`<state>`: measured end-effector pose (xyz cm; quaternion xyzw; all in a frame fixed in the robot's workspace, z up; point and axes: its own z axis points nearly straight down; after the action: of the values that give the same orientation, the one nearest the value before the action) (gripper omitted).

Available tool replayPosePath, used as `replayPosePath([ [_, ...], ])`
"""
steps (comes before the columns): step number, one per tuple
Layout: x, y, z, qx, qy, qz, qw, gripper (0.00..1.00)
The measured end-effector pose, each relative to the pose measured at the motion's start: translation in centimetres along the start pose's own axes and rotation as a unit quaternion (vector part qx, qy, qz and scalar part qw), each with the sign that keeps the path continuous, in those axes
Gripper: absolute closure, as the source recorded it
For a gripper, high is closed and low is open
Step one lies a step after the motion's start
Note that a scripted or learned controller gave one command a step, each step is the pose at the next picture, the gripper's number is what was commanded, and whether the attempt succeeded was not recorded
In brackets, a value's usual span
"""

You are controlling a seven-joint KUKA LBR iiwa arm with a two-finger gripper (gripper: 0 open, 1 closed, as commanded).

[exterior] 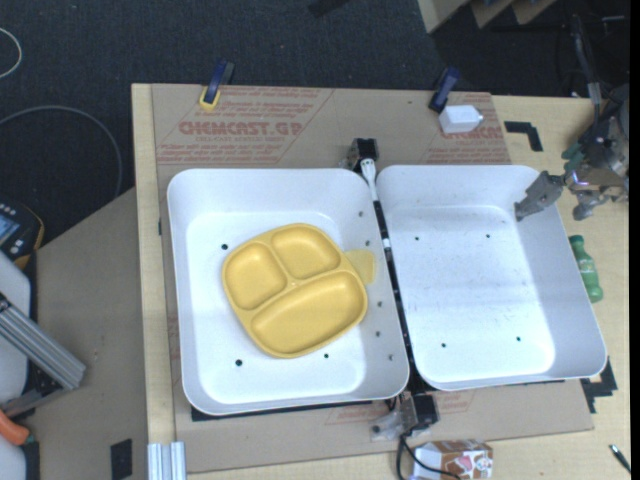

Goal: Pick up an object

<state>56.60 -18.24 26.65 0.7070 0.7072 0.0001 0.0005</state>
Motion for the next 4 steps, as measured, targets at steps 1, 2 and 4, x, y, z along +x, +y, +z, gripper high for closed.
replayPosePath([
  [1,12.3,-4.5,-4.5,0.0,0.003,-0.006,1.0,0.0],
  [2,15.3,-8.7,-13.4,-0.005,0.001,-0.003,1.0,0.0],
  [4,22.1,-8.7,-10.4,0.003,0.001,-0.004,1.0,1.0],
])
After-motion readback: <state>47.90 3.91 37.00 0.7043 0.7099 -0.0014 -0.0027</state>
